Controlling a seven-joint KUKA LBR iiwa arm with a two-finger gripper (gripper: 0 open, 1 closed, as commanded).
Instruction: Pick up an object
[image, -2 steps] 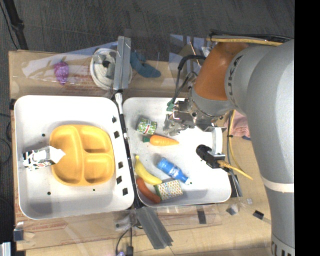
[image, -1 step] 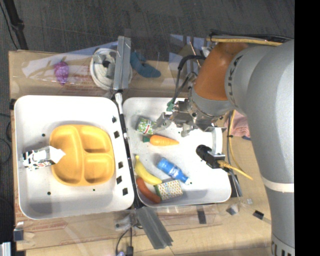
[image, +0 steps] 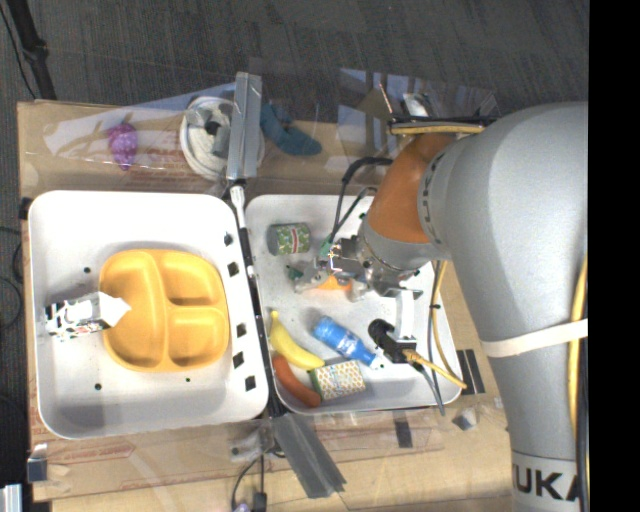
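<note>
Orange piece (image: 328, 283) is the thing nearest my tool (image: 335, 262), lying just beside and slightly below it in the camera view, in the upper middle of the right bin (image: 440, 385). My tool is low over that spot, reaching in from the right under my wrist, and I cannot tell how it is set, since the wrist and cabling crowd it. I cannot make out the piece's shape or long axis; it is small and partly hidden. Farther out, a green can (image: 290, 239) lies on its side up and to the left, near the bin's top left corner. Below, well apart from my tool, a blue bottle (image: 343, 340) lies aslant, with a banana (image: 293, 346) just left of it. I judge the short reach is down and a little toward the bin's near side.
</note>
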